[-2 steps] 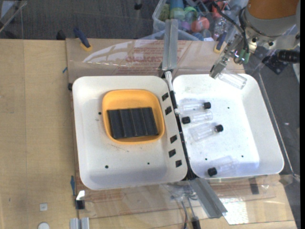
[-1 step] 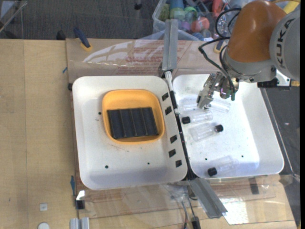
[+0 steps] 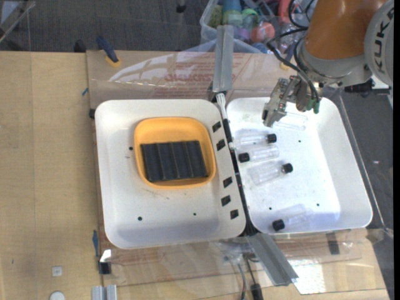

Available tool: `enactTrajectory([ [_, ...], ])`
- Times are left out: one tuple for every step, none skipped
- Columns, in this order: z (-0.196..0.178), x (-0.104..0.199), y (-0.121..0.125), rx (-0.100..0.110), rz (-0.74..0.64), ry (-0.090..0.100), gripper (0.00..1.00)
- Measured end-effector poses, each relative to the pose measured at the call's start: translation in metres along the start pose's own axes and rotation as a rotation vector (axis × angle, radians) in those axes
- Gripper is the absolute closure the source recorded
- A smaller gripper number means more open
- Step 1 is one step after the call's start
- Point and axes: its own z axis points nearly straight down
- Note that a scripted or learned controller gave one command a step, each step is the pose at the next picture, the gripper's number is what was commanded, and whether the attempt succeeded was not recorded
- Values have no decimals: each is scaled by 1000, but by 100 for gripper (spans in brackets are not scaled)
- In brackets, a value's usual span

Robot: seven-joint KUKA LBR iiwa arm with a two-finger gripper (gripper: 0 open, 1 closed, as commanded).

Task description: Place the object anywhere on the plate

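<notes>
Four clear plastic vials with black caps (image 3: 260, 139) are scattered in the right white bin (image 3: 350, 167); the gripper (image 3: 272, 119) is poised above them, grasping nothing.

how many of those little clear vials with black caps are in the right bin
4 vials in the right bin: upper one, one near the divider, middle one, front one. The arm may hide more.

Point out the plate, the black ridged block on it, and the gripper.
plate (image 3: 142, 132): camera view, bare orange rim at its left.
black ridged block (image 3: 174, 160): camera view, middle of its top.
gripper (image 3: 270, 121): camera view, between the fingertips.
</notes>
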Motion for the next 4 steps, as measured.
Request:
enactTrajectory([
  [-59,0,4,0,-114,-1,100],
  [-61,-4,1,0,-175,-2,100],
  [-75,-14,-36,0,-381,-3,100],
  [68,-23,-47,-1,-480,4,100],
])
